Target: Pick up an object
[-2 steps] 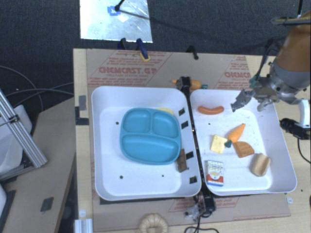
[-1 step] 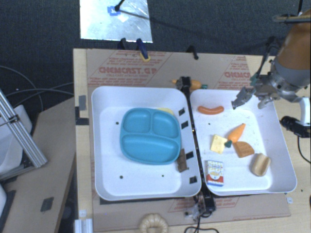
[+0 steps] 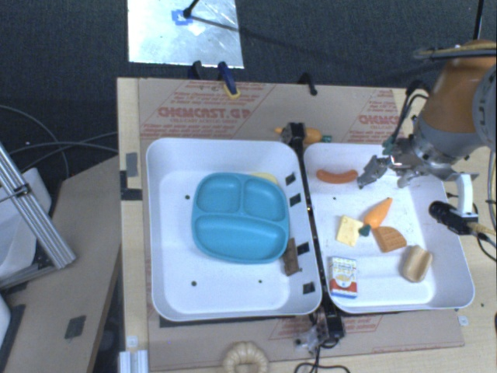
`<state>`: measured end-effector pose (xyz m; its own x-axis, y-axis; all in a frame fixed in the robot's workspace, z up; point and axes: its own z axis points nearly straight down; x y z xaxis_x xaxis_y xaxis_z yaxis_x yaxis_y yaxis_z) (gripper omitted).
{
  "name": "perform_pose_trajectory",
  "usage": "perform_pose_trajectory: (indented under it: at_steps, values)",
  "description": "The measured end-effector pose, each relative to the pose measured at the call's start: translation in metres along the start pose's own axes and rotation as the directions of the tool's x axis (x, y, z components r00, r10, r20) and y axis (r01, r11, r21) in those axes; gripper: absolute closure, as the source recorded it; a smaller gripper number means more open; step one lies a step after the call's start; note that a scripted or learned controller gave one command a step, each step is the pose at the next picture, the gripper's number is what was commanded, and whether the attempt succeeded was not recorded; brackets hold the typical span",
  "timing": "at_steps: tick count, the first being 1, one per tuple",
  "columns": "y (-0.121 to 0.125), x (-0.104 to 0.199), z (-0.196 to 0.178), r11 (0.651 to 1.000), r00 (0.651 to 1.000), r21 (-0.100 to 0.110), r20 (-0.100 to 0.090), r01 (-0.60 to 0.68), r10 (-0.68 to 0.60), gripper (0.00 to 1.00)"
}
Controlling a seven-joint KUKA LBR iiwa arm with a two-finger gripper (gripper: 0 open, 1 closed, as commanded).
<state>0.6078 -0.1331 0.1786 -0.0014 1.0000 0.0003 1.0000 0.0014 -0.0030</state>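
Observation:
The right bin (image 3: 454,286) holds several toy foods: a red sausage (image 3: 336,176), an orange carrot (image 3: 378,211), a yellow cheese wedge (image 3: 349,230), a brown bread slice (image 3: 389,239), a tan roll (image 3: 416,263) and a small carton (image 3: 344,277). My gripper (image 3: 388,174) hangs over the bin's far part, just right of the sausage and above the carrot. Its fingers are open with nothing between them.
The left bin (image 3: 175,286) carries a blue divided plate (image 3: 239,216), with a yellow piece (image 3: 266,177) behind it and a brown item (image 3: 291,257) by the right wall. A black divider (image 3: 307,208) separates the bins. A beige ring (image 3: 247,357) lies in front of the bench.

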Motion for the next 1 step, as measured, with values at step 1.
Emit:
perform_pose_trajectory:
  at_steps: [1]
  values:
    - [0.0085,-0.0047,0.0516,1.0,1.0,0.0,0.0,-0.001,0.001,0.0]
